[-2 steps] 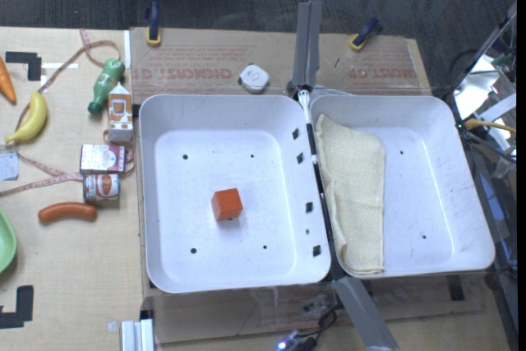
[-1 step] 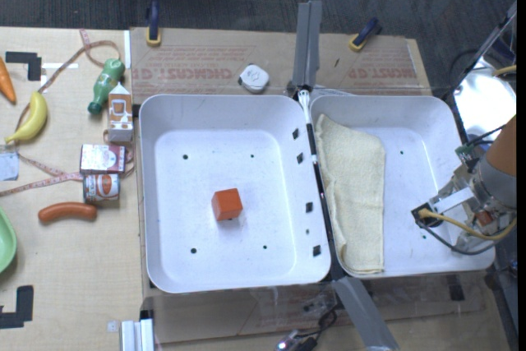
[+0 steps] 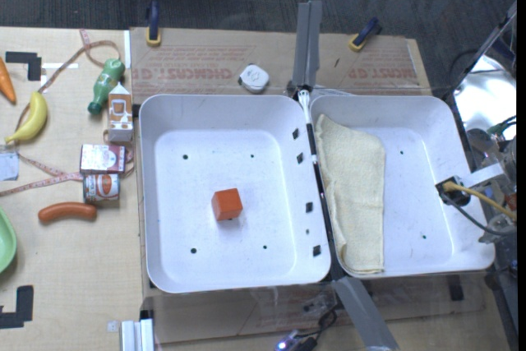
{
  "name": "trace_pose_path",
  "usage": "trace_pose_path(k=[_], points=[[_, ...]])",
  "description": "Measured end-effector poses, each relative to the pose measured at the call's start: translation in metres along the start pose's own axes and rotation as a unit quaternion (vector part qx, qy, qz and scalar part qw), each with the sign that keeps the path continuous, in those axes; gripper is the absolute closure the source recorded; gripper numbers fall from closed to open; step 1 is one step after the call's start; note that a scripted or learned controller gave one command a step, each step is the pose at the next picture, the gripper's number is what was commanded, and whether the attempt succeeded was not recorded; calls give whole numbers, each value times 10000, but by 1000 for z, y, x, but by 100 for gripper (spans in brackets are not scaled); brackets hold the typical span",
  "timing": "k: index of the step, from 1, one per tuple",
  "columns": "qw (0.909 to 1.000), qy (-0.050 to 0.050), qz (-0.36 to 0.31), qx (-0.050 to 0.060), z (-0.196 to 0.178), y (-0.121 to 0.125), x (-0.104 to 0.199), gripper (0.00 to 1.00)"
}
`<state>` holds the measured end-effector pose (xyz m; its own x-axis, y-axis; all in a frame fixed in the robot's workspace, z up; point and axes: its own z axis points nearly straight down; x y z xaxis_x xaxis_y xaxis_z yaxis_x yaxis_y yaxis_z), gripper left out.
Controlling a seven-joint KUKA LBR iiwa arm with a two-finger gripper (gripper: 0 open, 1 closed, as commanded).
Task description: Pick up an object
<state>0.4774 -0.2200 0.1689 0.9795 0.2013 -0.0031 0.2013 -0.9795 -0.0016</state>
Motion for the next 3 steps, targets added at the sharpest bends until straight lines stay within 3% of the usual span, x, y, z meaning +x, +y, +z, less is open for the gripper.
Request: trace_pose_path(k=[1,2,3], points=[[10000,-13,-2,6,-8,0,0,100],[10000,-3,-82,-3,-69,-85,27,100],[10000,-6,-95,-6,-125,-30,44,100]])
